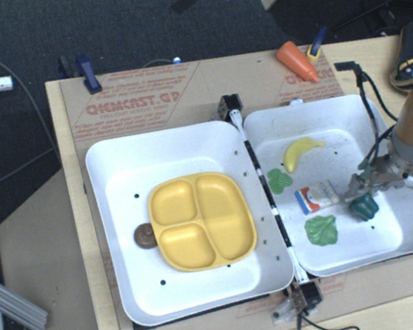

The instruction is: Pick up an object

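Observation:
The right bin (pixel 355 116) holds a yellow banana (pixel 302 152), a small green piece (pixel 279 180), a red, white and blue carton (pixel 316 197), a green leafy piece (pixel 322 229) and a dark teal object (pixel 366 208). My gripper (pixel 352 193) reaches in from the right and is low over the bin floor. It sits just right of the carton and directly above the teal object. I see nothing clearly between its fingers.
The left bin (pixel 109 169) carries a yellow divided plate (pixel 200 220) with a brown round thing (pixel 145 235) at its left edge. An orange carrot toy (pixel 298 63) and a blue clamp (pixel 87 73) lie on the bench behind the bins. Cables run along the right bin's far right side.

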`<state>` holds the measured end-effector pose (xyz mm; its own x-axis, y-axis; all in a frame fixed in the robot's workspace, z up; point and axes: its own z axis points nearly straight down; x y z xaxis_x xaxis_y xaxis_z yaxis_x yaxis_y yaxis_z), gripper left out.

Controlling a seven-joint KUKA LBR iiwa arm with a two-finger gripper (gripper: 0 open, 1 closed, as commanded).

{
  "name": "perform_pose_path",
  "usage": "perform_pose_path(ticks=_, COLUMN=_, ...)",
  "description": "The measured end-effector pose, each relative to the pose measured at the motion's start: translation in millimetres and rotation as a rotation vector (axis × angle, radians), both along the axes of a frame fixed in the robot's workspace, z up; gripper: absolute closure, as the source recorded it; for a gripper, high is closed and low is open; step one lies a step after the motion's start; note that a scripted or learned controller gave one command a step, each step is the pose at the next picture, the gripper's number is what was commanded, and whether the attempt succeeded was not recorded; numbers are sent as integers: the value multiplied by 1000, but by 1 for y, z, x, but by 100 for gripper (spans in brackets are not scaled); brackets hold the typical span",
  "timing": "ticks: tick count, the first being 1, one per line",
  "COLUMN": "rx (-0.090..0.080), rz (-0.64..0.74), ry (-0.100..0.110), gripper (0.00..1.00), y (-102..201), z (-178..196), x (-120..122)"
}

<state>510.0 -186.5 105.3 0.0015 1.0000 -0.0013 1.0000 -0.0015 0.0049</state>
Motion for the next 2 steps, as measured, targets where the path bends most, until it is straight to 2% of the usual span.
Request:
perform_pose_path(ticks=1, rx=1, rz=3, ry=3, gripper=100, y=80, z=27, x=13)
perform_pose_path(ticks=2, rx=2, rz=2, ry=5, gripper=100, y=134, z=119, x=-31)
